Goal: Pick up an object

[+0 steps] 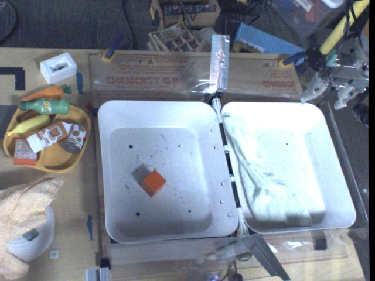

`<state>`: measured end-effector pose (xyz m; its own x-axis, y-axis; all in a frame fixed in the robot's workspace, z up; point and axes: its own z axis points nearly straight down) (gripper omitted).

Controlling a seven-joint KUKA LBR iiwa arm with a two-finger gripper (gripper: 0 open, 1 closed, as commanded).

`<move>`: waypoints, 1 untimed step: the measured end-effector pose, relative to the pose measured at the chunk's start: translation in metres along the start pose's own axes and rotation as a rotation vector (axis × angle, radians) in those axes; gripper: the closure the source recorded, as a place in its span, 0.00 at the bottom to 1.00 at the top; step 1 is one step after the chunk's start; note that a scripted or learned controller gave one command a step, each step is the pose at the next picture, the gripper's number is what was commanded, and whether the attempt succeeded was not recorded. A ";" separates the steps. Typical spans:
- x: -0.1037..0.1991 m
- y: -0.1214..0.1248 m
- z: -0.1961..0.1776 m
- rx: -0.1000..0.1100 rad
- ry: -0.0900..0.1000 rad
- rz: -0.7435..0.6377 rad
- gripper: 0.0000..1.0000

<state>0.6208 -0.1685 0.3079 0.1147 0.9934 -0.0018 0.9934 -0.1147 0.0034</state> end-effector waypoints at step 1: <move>0.077 -0.028 0.106 0.003 0.001 0.100 0.00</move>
